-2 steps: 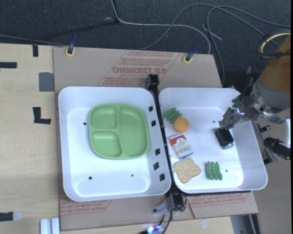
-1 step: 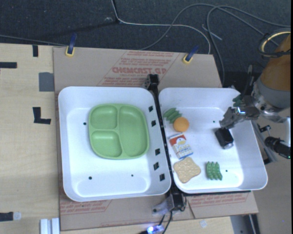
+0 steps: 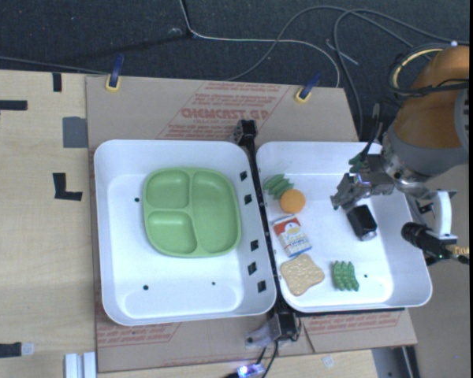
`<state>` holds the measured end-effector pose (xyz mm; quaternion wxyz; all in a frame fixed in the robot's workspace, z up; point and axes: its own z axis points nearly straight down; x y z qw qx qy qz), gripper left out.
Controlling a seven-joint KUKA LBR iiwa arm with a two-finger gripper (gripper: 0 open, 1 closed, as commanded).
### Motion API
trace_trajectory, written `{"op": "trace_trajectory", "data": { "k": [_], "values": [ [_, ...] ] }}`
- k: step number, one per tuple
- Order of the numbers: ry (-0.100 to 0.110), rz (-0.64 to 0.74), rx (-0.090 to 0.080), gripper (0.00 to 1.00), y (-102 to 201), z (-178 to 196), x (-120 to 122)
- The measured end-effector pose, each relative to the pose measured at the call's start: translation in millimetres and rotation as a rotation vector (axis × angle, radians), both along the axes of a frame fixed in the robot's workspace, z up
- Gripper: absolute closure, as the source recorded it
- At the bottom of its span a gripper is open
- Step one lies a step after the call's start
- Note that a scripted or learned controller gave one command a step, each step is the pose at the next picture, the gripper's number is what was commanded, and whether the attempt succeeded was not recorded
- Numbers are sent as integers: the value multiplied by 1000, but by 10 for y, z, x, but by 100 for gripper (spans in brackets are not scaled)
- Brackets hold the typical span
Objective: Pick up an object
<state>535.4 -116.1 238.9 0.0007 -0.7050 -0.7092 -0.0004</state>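
Left of the claw [image 3: 361, 203], well apart: green divided plate [image 3: 192, 212] in the left bin [image 3: 110, 235]. Nearer, in the right bin [image 3: 406, 286]: toast [image 3: 301, 275], carton [image 3: 290, 235], orange [image 3: 292, 201], pea pods [image 3: 344, 276]. We can't tell claw width. Risk: it closes on bare floor, nothing beneath.

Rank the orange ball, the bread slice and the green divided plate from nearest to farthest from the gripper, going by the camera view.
Measured from the gripper:
1. Orange ball, in the right bin, near the divider.
2. Bread slice, right bin, toward the front edge.
3. Green divided plate, over in the left bin.
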Motion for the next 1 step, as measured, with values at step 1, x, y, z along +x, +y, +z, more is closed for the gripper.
{"op": "trace_trajectory", "data": {
  "k": [1],
  "values": [
    [2, -1, -1, 100, 524, -32, -128]
  ]
}}
